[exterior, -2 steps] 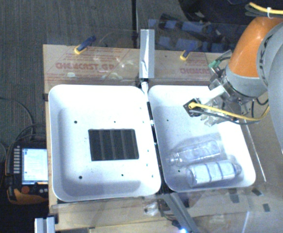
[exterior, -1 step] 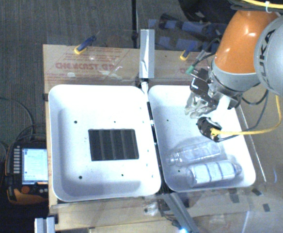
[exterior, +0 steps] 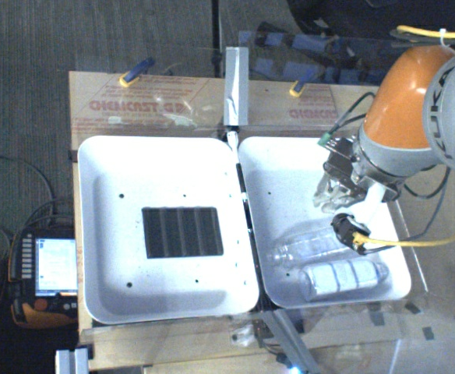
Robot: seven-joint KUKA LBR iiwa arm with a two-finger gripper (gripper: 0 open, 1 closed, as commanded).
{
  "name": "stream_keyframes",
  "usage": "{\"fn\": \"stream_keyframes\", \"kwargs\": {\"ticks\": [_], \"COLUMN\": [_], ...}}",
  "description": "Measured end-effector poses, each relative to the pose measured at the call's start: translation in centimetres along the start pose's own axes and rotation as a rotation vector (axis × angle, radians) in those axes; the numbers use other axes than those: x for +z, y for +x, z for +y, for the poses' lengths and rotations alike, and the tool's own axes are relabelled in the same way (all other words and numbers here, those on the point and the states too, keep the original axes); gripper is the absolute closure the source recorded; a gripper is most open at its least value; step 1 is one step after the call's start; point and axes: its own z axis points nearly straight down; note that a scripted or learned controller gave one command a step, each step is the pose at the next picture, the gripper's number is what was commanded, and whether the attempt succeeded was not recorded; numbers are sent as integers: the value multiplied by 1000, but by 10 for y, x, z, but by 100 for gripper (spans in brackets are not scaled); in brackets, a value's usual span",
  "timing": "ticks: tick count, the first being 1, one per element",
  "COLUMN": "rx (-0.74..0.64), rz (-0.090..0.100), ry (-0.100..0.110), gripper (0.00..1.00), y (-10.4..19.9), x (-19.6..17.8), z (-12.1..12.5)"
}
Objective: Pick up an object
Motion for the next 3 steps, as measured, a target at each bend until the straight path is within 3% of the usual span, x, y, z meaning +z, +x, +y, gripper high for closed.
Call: {"fn": "stream_keyframes", "kwargs": {"ticks": [1,2,3], "rx": [-326,-327,-327], "rz": [1,0,0], "ry": [-5,-3,-3], "gripper": [100,0,0], "y": [15,16,16], "x": [-40,-39,-39], "z": [39,38,38]}}
